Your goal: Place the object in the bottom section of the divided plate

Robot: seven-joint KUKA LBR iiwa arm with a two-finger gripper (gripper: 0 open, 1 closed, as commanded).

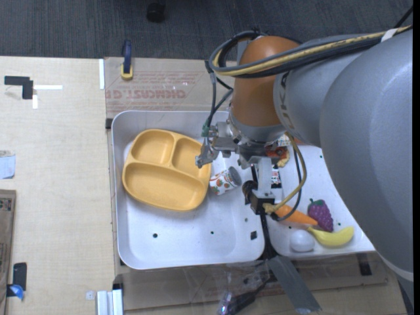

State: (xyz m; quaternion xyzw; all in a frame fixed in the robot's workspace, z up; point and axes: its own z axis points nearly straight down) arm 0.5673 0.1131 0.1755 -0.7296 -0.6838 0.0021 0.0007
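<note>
The yellow divided plate [161,169] lies in the left bin [184,241], toward its back left. It has two small sections at the back and one long section at the front. A small white object with orange and red markings [223,181] lies on the bin floor, touching the plate's right rim. My gripper [206,153] hangs over the plate's right edge, just above and left of that object, with the wrist hiding most of it. Nothing shows inside any plate section.
The right bin [328,176] holds an orange carrot [296,216], purple grapes [319,211], a yellow banana [333,237], a white rounded piece [302,241] and a red item [281,154] partly under the wrist. A cardboard sheet [157,87] lies behind the left bin.
</note>
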